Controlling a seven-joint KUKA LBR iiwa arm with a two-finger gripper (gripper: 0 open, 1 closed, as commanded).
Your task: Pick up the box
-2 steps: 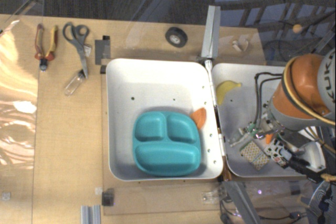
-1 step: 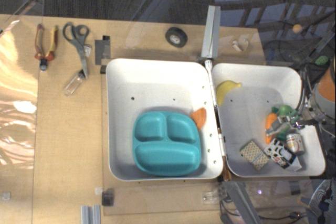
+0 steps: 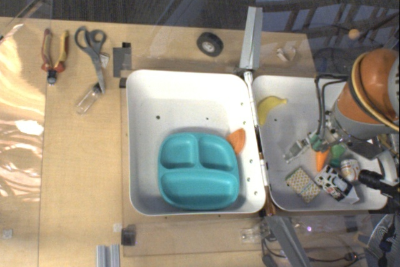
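A small box [image 3: 302, 184] with a grey checkered pattern lies flat near the front of the right bin [image 3: 281, 197]. Just to its right lies a black and white carton [image 3: 333, 184]. My gripper [image 3: 299, 149] reaches in from the right and hangs low over the bin's middle, a little behind the checkered box and apart from it. Nothing shows between its tips. The orange band of the arm [image 3: 374, 89] looms over the bin's right side and hides part of it.
Around the gripper lie an orange carrot-like piece [image 3: 320, 160], a green piece [image 3: 337, 150], a small can [image 3: 349, 167] and a yellow banana-like toy [image 3: 269, 105]. The left bin [image 3: 187, 90] holds a teal divided tray [image 3: 199, 170] and an orange piece [image 3: 237, 139].
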